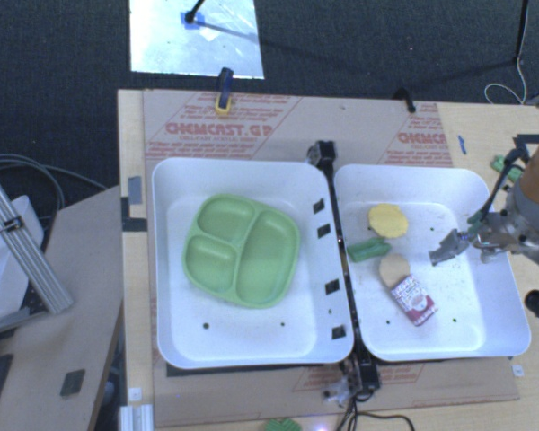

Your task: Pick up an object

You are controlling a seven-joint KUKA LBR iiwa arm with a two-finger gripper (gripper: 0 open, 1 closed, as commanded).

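Observation:
In the right bin [485, 330] lie a yellow round piece [388, 220], a green flat piece [368, 250], a tan round piece [394, 267] and a red and white packet [414, 299]. My gripper [451, 245] hangs over the right half of this bin, to the right of the tan piece and above the packet, with nothing seen between its fingers. The arm reaches in from the right edge.
The left bin [180, 330] holds a light green divided plate [242, 250]. A black divider with clips [332, 250] runs between the bins. A cardboard sheet [278, 124] lies under both bins. A metal post [18, 232] stands at the left.

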